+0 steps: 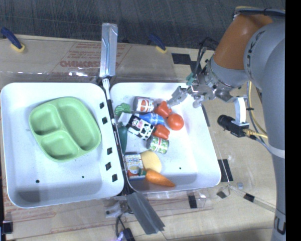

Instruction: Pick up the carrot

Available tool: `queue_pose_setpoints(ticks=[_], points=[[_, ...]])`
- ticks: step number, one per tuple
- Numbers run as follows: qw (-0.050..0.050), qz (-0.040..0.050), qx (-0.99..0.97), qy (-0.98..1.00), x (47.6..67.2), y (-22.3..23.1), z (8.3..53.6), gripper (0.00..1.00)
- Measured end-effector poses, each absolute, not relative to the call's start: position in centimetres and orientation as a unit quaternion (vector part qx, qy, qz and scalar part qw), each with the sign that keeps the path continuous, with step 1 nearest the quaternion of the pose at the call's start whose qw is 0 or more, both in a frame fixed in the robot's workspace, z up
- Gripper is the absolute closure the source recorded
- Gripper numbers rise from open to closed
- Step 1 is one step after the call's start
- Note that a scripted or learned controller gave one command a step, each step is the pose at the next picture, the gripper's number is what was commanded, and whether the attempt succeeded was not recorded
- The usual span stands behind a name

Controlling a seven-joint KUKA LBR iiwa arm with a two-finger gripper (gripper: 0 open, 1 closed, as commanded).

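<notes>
Fingers: the gripper (pixel 186 97) is seen at the upper right of the right bin (pixel 206 134); two fingers (pixel 176 97) are spread apart, with nothing held between them.
Nearest objects: a red tomato-like item (pixel 175 121) and a red pepper-like item (pixel 162 109) lie just below the fingertips, beside a small can (pixel 143 104).
Carrot: the carrot (pixel 159 178) is found at the near edge of the right bin, touching a yellow item (pixel 151 160) and a small carton (pixel 134 165), well apart from the gripper.
Left bin: a green divided plate (pixel 65 128) is carried.
Risk, wrong target: a red item may be closed upon, since these lie closest to the fingers.
Risk, grasp: the carrot's position against the bin wall may cause the fingers to strike the rim or slip off.
</notes>
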State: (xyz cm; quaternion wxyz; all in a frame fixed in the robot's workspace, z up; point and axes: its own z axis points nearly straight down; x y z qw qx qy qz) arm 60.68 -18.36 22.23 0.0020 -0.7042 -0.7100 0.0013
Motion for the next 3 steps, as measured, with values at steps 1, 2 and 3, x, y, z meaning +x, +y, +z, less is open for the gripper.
queue_pose_setpoints(ticks=[1,2,3], points=[[0.002,0.0017,-0.697,-0.717,54.7,-15.7,18.5,0.0],[0.003,0.0012,-0.634,-0.773,47.6,-11.9,16.0,0.0],[-0.002,-0.0015,-0.641,-0.768,47.9,-10.2,9.6,0.0]])
